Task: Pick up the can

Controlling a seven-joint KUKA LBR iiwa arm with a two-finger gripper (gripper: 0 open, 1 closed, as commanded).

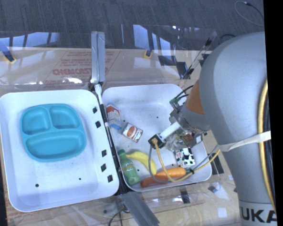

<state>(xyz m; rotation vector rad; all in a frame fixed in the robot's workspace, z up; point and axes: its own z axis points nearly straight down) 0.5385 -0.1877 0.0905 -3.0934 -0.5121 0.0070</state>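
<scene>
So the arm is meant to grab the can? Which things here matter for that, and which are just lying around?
Part of the job:
- can, lying on its side in the right bin
- tool, over the same bin, right of the can

Just lying about:
- banana
- green bottle
- carrot
- small carton
- black-and-white box
- blue plate, in the left bin

Two white bins [10, 156]: the one at nine o'clock carries a turquoise divided plate [52, 131]. At three o'clock lie a red-and-white can [132, 132], green bottle [127, 167], yellow banana [143, 159], orange carrot [164, 175] and a black-and-white cow-spotted carton [184, 157].
</scene>
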